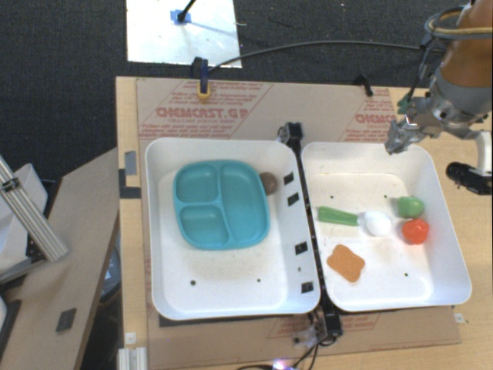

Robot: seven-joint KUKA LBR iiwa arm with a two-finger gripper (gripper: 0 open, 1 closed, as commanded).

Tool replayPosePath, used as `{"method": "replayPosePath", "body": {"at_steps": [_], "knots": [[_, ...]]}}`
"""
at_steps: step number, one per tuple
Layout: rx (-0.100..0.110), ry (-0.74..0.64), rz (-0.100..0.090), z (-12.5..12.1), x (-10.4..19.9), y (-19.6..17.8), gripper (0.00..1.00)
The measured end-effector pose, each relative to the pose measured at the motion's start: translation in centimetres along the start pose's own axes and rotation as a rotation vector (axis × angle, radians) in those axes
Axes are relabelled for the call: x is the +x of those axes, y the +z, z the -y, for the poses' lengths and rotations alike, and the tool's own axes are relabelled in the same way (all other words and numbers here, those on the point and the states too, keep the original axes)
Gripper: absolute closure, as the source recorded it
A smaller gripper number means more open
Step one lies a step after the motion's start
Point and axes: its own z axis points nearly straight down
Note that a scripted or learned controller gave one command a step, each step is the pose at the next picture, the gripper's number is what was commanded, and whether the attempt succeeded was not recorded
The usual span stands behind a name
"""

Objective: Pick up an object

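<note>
The grey two-finger gripper [397,140] hangs over the far right corner of the right shallow white bin [447,280]; whether it is spread or pressed together I cannot tell. The likely targets lie nearer the camera and slightly left of it: a small green rounded toy [409,205] closest, a red tomato-like ball [415,230] just below, and a white-headed green stick [348,218] lying left-right

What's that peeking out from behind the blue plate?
A small brown, roundish object sits at the upper right edge of the teal divided plate, in the left bin. The plate's rim covers its left side, so its full shape cannot be seen.
</note>
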Motion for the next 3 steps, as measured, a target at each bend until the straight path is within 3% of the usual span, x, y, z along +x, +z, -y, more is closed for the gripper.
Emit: {"method": "replayPosePath", "body": {"at_steps": [3], "knots": [[0.009, -0.005, -0.005, 4.5, 15.5, 1.5, 1.0]]}}
